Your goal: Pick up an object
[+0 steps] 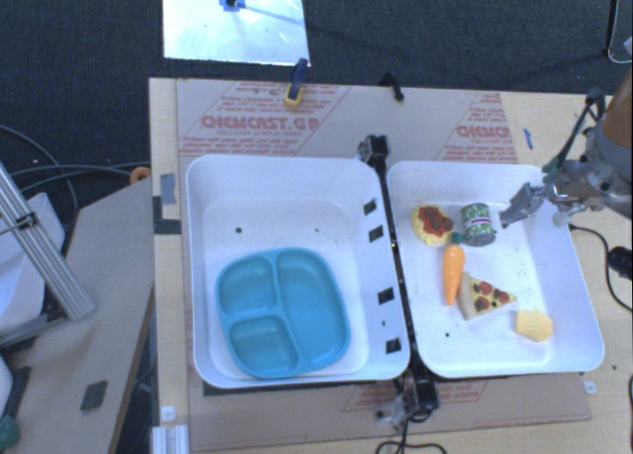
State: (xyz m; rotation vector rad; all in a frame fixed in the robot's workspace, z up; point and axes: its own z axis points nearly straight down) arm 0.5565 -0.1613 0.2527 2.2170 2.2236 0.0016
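Bench (247, 111): a board whose far strip carries red printed lettering, partly legible as "CHEMCAST GP", with a second print on the right that the slanted view leaves unreadable.

Left bin (297, 185): a shallow white tray holding one blue divided plate (282, 312) with three compartments, laid flat near the front wall.

Right bin (564, 274): the matching tray, joined to the first along a dark central seam; it holds the candidate objects, loosely scattered, which leaves room around each for a grasp from above.

Arm (608, 160): it enters from the right and hangs over the far right corner of the right bin.

Gripper (521, 205): pointed toward the bin's middle, just beside the can and apart from it; nothing lies between its tips, and whether they are spread or closed cannot be told.

Objects, in falling size: orange carrot (452, 272), lying lengthwise; pizza slice (484, 297); round pizza-like piece (433, 224); green can (478, 224), label text too small to read; yellow cheese wedge (535, 324) near the front right corner.
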